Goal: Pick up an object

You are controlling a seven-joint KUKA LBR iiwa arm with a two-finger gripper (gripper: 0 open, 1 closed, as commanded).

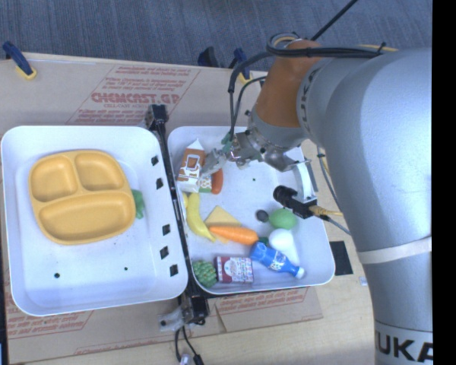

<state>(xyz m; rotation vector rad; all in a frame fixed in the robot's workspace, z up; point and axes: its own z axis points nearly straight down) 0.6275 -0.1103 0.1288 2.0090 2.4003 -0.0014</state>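
Gripper [217,160] hangs low in the right bin [319,261] — just beside a small carton [190,166] — finger state unclear.

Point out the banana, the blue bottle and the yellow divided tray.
banana [195,217]: camera view, middle of its curved body.
blue bottle [273,258]: camera view, middle of its blue body.
yellow divided tray [81,213]: camera view, floor of its largest compartment.

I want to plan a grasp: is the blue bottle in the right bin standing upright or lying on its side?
Lying on its side. The blue bottle stretches flat along the floor of the right bin, its white cap toward the bin's corner.
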